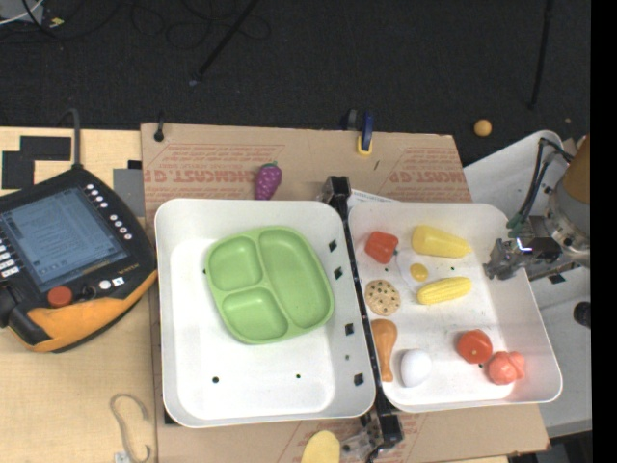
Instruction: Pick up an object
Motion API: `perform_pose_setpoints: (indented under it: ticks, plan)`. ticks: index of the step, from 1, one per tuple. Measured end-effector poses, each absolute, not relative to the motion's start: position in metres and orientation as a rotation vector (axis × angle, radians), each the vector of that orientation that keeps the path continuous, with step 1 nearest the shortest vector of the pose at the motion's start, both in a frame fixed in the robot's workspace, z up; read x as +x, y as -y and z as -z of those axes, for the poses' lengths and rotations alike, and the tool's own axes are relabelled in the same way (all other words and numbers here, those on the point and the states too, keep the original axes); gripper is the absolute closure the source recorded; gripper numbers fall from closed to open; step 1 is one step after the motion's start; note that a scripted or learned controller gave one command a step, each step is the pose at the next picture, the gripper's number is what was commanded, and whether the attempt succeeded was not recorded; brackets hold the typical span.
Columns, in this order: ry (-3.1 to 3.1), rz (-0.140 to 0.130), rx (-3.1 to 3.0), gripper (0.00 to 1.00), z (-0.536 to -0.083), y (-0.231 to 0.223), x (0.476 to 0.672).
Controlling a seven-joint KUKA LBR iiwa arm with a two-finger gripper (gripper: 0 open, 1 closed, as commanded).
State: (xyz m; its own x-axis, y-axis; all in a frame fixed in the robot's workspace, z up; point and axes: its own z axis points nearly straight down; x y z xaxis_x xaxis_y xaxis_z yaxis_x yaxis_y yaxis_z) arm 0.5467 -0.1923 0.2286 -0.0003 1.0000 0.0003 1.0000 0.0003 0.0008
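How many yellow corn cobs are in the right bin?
2. One corn cob lies near the far side of the right bin; the other lies just nearer the camera, toward the bin's middle. Neither is hidden.

Two shallow white bins side by side: left white bin with a green three-compartment plastic plate, right white bin full of toy food. In there: red pepper, two yellow corn cobs, round cookie, white egg, two red tomatoes. Grey metal gripper hanging over that bin's right rim, touching nothing.
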Motion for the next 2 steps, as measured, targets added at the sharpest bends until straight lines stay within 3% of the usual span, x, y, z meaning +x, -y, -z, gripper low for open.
perform_pose_setpoints:
  ticks: [2]
  plan:
    - [-2.228,0.001,2.222,1.0,-0.23,0.091,0.516]
